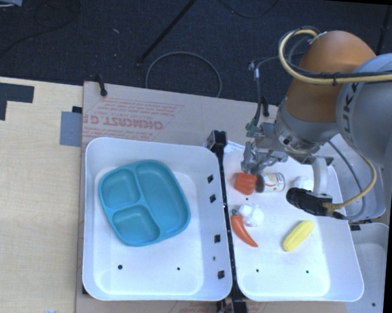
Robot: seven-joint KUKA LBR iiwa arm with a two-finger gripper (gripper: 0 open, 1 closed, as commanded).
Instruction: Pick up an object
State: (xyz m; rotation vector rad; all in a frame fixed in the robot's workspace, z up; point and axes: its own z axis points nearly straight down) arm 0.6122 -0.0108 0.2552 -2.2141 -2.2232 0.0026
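My gripper (252, 165) hangs over the back left part of the right bin (338, 281). Right below its tip lies a round orange-red object (244, 184), touching or nearly touching it. A small white bottle with a dark cap (274, 182) rests on its side just to the right of that. Closer to the front are a small white lump (251, 214), an orange-red carrot-like piece (244, 232) and a yellow corn cob (297, 235).
A blue divided plate (143, 201) lies in the left bin (97, 273). A black divider rail (220, 209) runs between the two bins. The arm's large grey and orange body (339, 83) looms over the right bin's back edge.
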